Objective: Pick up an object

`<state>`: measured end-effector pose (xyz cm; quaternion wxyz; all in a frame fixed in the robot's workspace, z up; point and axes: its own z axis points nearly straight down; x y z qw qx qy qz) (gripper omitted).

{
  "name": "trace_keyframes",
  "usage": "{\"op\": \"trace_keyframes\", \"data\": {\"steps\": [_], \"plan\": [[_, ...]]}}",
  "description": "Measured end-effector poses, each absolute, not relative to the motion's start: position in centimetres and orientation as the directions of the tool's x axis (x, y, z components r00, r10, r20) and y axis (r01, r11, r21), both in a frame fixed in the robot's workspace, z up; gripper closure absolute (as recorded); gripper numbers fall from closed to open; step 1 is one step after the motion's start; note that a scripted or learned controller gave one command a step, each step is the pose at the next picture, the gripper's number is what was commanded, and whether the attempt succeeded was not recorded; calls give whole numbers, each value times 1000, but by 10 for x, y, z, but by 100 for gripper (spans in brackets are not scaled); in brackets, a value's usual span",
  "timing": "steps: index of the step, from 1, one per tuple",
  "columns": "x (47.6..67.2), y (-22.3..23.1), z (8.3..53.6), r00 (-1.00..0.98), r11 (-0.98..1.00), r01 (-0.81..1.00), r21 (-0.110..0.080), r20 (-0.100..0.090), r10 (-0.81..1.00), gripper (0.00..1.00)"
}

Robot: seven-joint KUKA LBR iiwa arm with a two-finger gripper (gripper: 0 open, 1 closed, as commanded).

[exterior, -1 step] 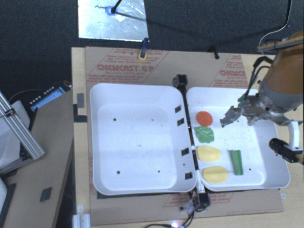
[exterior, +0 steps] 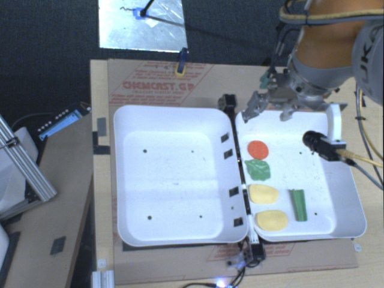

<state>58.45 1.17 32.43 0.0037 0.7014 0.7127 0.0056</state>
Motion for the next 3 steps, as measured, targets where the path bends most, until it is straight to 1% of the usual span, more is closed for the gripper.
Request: {"op": "trace_keyframes", "data": {"steps": [1,2,3], "plan": [[582,5,330,-7,7,1000,5,1,1000,100],[562,14,460,-6,6,1000,18,1,1000,100],[487,45,502,-9,9,1000,7,3,1000,100]]}}
